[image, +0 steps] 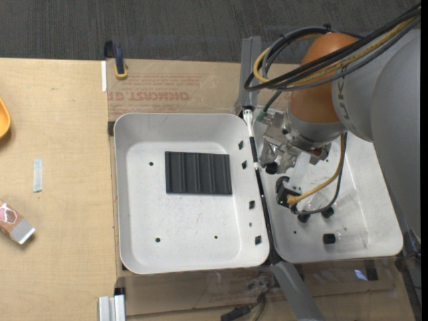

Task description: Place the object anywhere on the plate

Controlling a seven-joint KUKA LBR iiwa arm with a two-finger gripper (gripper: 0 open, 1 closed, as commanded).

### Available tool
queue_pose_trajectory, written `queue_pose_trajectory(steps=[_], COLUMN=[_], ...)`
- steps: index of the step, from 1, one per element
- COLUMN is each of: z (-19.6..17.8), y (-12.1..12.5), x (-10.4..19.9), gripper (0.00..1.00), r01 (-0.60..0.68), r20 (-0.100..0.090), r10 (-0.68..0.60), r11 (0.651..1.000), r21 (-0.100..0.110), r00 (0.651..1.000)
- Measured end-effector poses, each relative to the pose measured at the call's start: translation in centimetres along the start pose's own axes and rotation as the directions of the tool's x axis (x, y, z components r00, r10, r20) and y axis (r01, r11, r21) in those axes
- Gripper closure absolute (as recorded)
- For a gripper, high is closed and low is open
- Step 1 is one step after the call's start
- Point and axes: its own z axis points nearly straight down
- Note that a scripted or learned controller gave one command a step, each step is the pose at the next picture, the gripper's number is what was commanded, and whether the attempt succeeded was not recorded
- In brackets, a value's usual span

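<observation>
A dark grey ribbed plate (198, 173) lies flat in the left white bin (134, 246), towards its far side. My gripper (279, 160) hangs low over the near-left part of the right white bin (374, 246), close to the wall between the two bins. The wrist and cables hide its tips. A small black block (329, 239) lies on the right bin's floor, in front of the gripper and apart from it. Two more small black pieces (305, 217) sit between that block and the gripper, and I cannot tell what they are.
The arm's grey and orange body (328, 79) covers the far part of the right bin. On the wooden bench to the left lie a small pale strip (37, 176), a wrapped bar (15, 223) and an orange thing's edge (3, 118). A blue clamp (118, 62) sits behind the left bin.
</observation>
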Motion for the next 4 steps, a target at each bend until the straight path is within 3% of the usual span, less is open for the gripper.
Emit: queue_pose_trajectory(steps=[1, 2, 3, 4], z=[0.0, -0.3, -7.5, -3.9], y=[-2.9, -3.7, 1.6, -1.3], x=[6.0, 12.8, 18.1, 22.2], gripper=[1.00, 1.00, 1.00, 1.00], r01=[-0.128, -0.127, -0.161, 0.015], r20=[0.000, 0.001, 0.000, 0.002], r10=[0.128, 0.127, 0.161, -0.015], r11=[0.992, 0.992, 0.987, 1.000], r21=[-0.001, -0.001, -0.002, -0.002], r00=[0.992, 0.992, 0.987, 1.000])
